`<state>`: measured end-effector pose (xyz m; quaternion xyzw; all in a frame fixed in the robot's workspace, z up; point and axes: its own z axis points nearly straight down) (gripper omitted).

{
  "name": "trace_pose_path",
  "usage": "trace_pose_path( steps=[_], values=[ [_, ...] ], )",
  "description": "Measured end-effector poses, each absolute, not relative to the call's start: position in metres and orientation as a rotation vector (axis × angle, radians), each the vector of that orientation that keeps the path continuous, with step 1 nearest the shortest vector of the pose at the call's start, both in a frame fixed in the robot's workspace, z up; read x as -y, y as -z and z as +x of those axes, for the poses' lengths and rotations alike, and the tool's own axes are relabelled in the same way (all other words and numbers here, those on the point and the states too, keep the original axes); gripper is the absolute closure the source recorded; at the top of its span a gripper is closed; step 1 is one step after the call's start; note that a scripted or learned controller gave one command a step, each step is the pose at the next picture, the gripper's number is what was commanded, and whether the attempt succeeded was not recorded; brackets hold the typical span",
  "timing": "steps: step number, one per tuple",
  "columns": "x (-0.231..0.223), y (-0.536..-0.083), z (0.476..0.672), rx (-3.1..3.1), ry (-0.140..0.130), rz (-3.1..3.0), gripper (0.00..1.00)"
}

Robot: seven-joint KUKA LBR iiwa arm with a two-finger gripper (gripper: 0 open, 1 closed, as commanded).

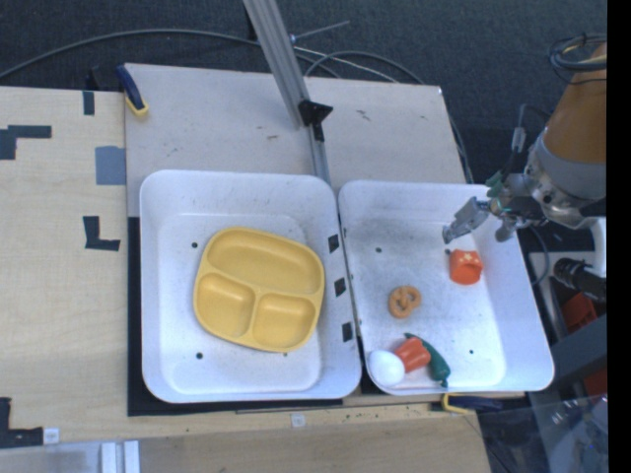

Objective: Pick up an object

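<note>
No writing is legible. A wooden desk (pixel 59 264) carries the left bin (pixel 158 264), holding a yellow tray (pixel 258 289). The right bin (pixel 513 343) holds an egg (pixel 385 367), a pretzel (pixel 403 301), a carrot (pixel 422 355) and an orange block (pixel 465 266). Above the block, the gripper (pixel 480 220) hangs with fingers (pixel 459 223) spread, pinching nothing. Dark floor lies beyond.

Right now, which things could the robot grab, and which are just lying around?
For the job:
pincer
orange toy
pretzel-shaped cookie
red pepper toy
white egg

Just lying about:
yellow divided plate
blue and yellow clamp
metal pole
</note>
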<state>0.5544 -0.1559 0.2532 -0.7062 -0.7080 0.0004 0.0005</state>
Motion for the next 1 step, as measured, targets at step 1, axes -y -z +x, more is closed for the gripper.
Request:
trace_pose_path(
  steps=[1],
  values=[
    [0.1559,-0.2533,0.5544,2.224,-0.001,-2.218,0.0]
  ],
)
